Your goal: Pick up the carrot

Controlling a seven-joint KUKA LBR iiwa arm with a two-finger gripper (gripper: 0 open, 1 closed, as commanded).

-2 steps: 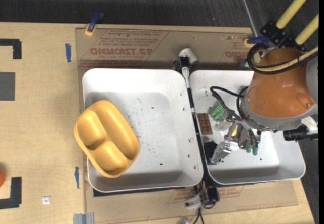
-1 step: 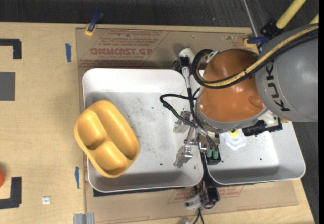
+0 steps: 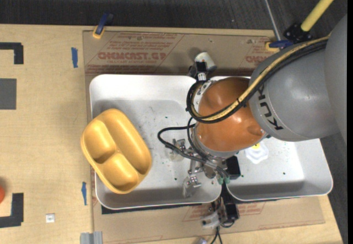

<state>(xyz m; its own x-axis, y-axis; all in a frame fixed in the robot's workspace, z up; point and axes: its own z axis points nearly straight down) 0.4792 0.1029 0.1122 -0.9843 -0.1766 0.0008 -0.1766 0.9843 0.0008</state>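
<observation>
We are looking down on the tabletop [image 3: 38, 127], and the arm [image 3: 298, 99] is reaching in from three o'clock, its orange band [image 3: 226, 122] sitting right over the seam between the two bins. The claw [image 3: 193, 178] is hanging low at about five o'clock in the left bin [image 3: 99, 86], close to the near rim. Whether it is apart or together we cannot tell; it is a tangle of metal and cable from up here, and we are seeing nothing gripped in it.

We cannot place the carrot. The arm's bulk is covering the middle of both bins, so we are guessing it is lying under there.

At nine o'clock in the left bin a yellow two-part dish [image 3: 116, 149] is lying tilted over the rim. In the right bin [image 3: 314, 182], a small pale thing [image 3: 257, 153] is peeking out just beside the orange band. A reddish scrap [image 3: 1, 193] is showing at the tabletop's far eight o'clock edge, too cut off to name.

On handling, we are expecting a light, stiff, smooth carrot that is tapered, so it is likely to roll or squirt out. We are judging the best hold to be across the thick middle, square to its length, not at the narrow tip.
</observation>
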